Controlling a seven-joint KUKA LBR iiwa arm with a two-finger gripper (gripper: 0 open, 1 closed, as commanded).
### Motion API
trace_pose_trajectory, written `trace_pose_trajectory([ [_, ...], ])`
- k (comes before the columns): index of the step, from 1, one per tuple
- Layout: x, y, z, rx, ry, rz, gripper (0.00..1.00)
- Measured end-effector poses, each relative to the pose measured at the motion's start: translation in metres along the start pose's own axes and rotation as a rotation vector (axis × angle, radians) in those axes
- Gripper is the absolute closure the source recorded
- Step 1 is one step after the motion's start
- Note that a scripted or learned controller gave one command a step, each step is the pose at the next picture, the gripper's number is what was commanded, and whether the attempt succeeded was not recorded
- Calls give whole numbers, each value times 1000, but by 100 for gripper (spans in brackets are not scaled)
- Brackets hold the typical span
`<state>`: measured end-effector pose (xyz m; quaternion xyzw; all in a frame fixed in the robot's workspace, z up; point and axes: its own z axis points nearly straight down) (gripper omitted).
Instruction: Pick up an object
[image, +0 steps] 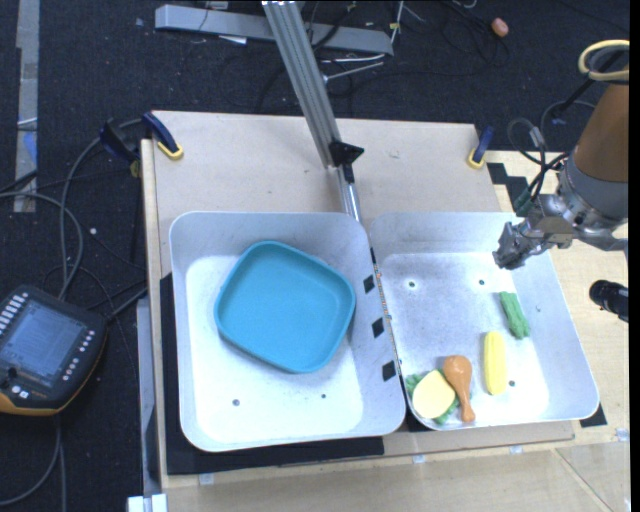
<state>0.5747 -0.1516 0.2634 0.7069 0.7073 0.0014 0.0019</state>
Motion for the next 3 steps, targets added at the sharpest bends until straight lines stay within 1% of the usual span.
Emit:
trace_pose_trajectory([
  [1,46,17,12,5,2,-4,100],
  [3,135,43,29,5,1,-4,100],
])
